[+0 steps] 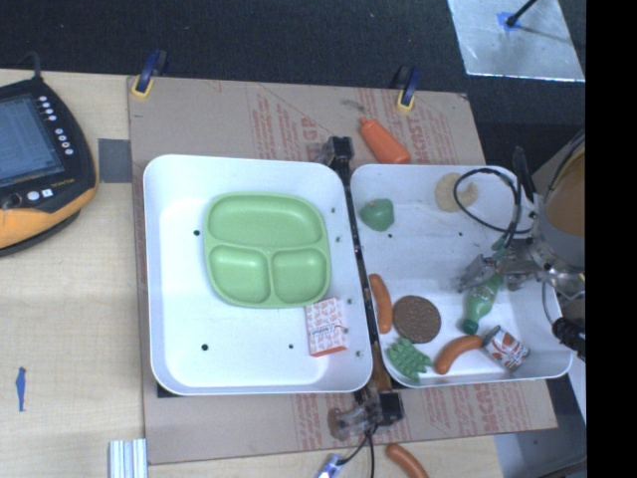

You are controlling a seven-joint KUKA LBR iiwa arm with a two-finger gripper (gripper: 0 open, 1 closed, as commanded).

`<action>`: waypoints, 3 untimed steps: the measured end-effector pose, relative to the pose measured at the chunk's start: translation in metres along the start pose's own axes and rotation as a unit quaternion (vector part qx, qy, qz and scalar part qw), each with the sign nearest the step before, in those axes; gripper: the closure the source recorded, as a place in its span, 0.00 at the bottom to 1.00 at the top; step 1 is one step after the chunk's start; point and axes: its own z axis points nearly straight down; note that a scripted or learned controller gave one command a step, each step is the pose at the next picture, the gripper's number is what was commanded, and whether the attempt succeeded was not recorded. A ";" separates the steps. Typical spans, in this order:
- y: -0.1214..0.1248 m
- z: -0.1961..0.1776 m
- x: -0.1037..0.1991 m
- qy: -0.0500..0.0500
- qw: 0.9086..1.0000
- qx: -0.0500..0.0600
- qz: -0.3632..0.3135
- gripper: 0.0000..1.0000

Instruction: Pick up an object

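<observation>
Gripper (490, 269) hangs low in the right bin (428, 182), its finger state impossible to tell, just above a green bottle (479, 305) lying beside the brown disc (416, 319) and red-white can (506, 348), so a closing grasp may slip off it.

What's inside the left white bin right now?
A green divided plate and a small red-and-white packet near the left bin's front right corner. Whatever lies beneath the plate is covered.
</observation>
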 end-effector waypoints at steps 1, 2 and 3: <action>0.000 -0.011 -0.001 -0.001 1.000 0.000 -0.002 1.00; 0.002 -0.058 0.101 0.000 1.000 -0.001 -0.002 1.00; 0.057 -0.087 0.140 0.001 1.000 -0.001 0.001 1.00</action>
